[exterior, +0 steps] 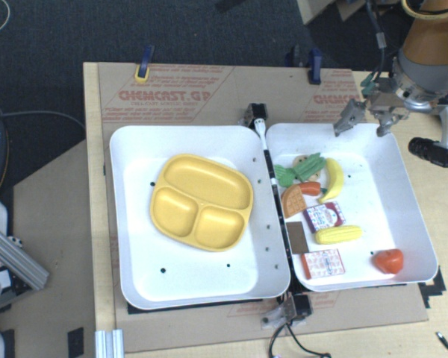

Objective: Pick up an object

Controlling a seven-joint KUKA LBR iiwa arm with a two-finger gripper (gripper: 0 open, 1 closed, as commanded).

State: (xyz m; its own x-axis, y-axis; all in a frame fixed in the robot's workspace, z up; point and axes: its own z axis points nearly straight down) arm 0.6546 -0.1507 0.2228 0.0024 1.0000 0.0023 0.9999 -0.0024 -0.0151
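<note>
Objects for the picking lie clustered in the right bin (403, 171), toward its left wall: a banana (332, 179) with its long axis running roughly from the far side toward the near side, green pieces (300, 168) just beside it, a corn cob (338, 235) lying crosswise nearer the camera, small packets (322, 216) between them, and a tomato (389, 260) apart near the bin's near right corner. The gripper (367, 122) hangs over the far edge of that same bin, so the cluster lies from it toward the camera and somewhat to the view's left; the banana's far tip is the nearest thing to it. Its two fingers are spread wide apart, with nothing between them and nothing touched. The left bin (127, 200) carries a yellow divided plate (201, 201), well apart from the claw. Reaching the banana would, I judge, call for a move forward and down.
</note>
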